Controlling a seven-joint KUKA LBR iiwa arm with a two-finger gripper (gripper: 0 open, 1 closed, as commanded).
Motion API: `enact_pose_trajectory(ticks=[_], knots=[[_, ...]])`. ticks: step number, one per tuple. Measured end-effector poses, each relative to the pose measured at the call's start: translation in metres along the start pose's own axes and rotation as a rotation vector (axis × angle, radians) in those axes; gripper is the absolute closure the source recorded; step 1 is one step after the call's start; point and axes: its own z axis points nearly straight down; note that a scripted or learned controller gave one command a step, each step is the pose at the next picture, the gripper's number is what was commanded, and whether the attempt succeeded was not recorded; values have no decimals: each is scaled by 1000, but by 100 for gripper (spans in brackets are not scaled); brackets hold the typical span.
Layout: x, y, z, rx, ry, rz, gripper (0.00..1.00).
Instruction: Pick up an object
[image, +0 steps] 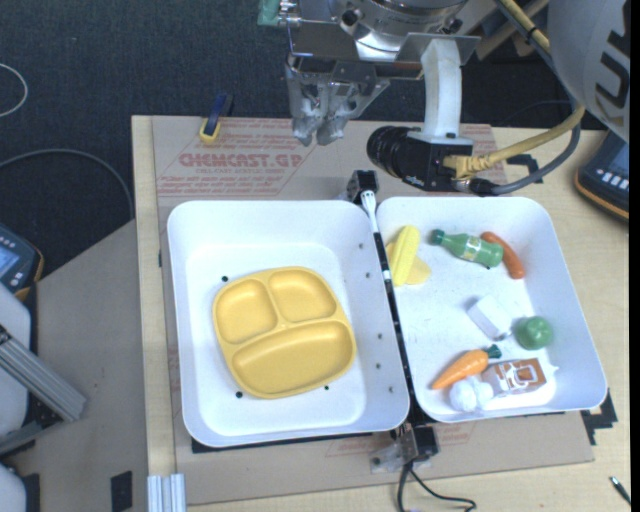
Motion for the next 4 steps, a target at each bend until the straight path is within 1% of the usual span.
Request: enact_pose_trajectory(ticks=[1,2,3,4], knots=[[-3,-49,120,20,-8,1,100],[-3,-47,173,14,-6,4,100],[-4,22,229,8,-4,6,100],[-95,17,157,-3,-3,13,100]])
